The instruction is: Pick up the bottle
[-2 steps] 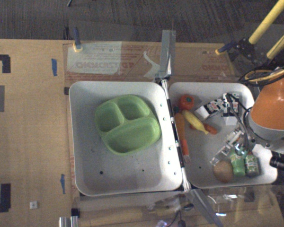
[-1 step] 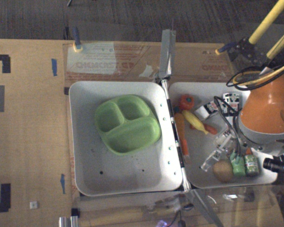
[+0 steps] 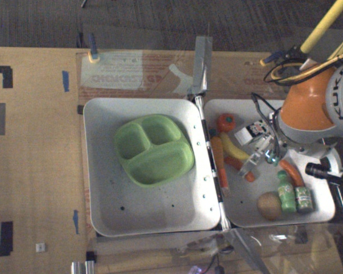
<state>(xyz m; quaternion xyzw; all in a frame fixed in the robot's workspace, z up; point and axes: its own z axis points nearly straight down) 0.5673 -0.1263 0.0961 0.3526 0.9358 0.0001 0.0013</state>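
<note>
matt pale wood on the bench [image 3: 34,170]. smooth white plastic, faintly sheened, for both bins [image 3: 103,210]. glossy green plastic for the divided plate [image 3: 154,150]. shiny green plastic on the bottle [image 3: 286,194]. bare silvery metal on the gripper [image 3: 254,158]. glossy orange band [image 3: 308,104] above the wrist.

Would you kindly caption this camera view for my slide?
Gripper hovers over toy food in the right bin, the green bottle lying nearby; a green divided plate occupies the left bin.

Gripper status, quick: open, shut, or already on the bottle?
Gripper: cannot be told from this view. It sits low in the right bin among the toy food, apart from the green bottle, which lies near the bin's front edge.
</note>
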